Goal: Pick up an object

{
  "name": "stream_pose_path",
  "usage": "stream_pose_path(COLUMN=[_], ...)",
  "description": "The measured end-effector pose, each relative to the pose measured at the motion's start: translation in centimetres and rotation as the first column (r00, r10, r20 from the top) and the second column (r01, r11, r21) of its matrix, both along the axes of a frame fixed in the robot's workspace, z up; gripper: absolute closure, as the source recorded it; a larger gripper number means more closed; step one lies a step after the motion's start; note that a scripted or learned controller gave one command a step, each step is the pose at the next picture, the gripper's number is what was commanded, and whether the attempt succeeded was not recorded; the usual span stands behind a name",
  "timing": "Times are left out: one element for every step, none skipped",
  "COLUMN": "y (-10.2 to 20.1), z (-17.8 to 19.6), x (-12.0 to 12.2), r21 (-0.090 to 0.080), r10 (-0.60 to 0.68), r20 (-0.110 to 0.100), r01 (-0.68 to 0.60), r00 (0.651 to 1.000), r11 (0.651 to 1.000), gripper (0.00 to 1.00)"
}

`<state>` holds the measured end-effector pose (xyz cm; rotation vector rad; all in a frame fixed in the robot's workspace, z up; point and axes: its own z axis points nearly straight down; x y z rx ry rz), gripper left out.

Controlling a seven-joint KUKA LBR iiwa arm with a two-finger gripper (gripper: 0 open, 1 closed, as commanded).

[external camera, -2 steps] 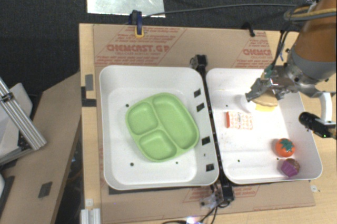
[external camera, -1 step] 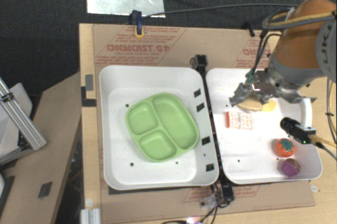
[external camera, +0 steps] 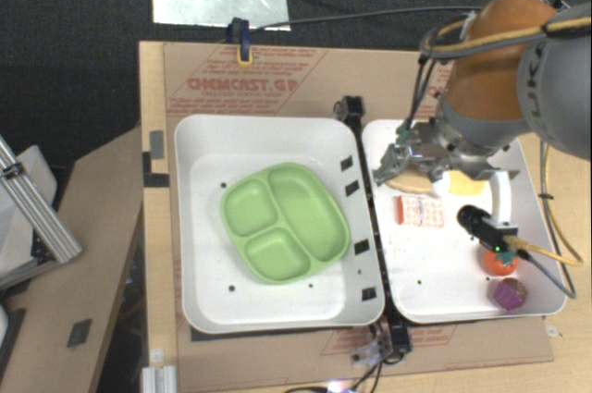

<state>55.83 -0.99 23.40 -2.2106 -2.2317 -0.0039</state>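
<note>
the end effector [external camera: 400,162] hovers over the tan piece [external camera: 411,183] (grip state unclear, can't tell); descend squarely, avoiding the bin wall [external camera: 368,188].

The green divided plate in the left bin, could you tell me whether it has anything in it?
Empty. All three compartments of the green plate show bare green, and it lies flat in the left bin.

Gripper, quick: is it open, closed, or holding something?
Gripper: cannot be told. It hangs over the right bin, near a tan object.
</note>
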Motion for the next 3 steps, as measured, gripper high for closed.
stream_pose_path(y=[4.5, 9.4, 9.0], z=[-1.0, -1.6, -1.6], x=[-1.1, -2.8, -2.7], r21=[0.0, 0.0, -0.002], r10=[-0.001, 0.0, -0.006], r20=[-0.002, -0.003, -0.002], r01=[0.001, 0.0, 0.006], r00=[1.0, 1.0, 1.0], r11=[1.0, 1.0, 1.0], gripper=[1.0, 1.0, 0.0])
